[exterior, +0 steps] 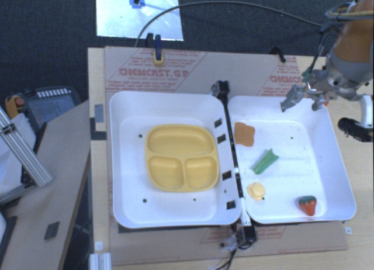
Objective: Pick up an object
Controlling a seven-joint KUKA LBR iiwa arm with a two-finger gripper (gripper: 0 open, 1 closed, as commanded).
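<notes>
The right bin [327, 140] holds several small things: an orange flat piece [244, 134] near its left wall, a green stick-like piece [265, 161] in the middle, a small yellow piece [256, 191] toward the front left, and a red and green piece [308, 204] at the front right. My gripper [304, 101] hangs over the bin's back edge, well above and behind all of them. It is open, its two fingers spread apart with nothing between them.
The left bin [125, 146] contains a yellow divided tray [180, 158]. A black divider [229, 146] runs between the two bins. A black cable arcs over the cardboard behind the bins. A bench with a grey device sits at the far left.
</notes>
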